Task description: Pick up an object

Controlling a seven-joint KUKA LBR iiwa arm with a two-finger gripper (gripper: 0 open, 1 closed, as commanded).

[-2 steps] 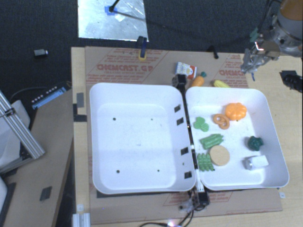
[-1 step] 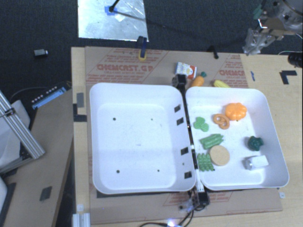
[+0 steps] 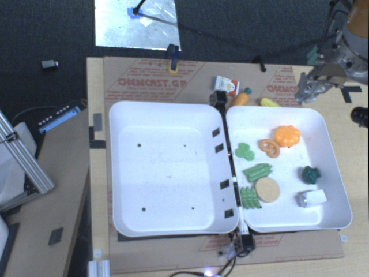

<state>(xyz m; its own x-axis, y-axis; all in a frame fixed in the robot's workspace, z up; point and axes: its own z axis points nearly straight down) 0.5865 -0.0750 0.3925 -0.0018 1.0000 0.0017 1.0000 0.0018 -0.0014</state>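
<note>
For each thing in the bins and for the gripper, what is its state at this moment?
gripper: above the bench, past the right bin's far rim, holding nothing
orange pumpkin: lying in right bin
pretzel: flat, beside pumpkin
round biscuit: flat
white block: on its side
left bin: holds no objects

Overhead slanted view of a bench with two shallow white bins side by side. The left bin fills the centre of the frame. The right bin holds an orange pumpkin, a pretzel, green toy vegetables, a tan disc, a dark green piece and a white block. At the upper right, the grey arm's gripper hangs above the bench just beyond the right bin's far rim, near a yellow item. A shiny metal sheet lies at the upper left
</note>
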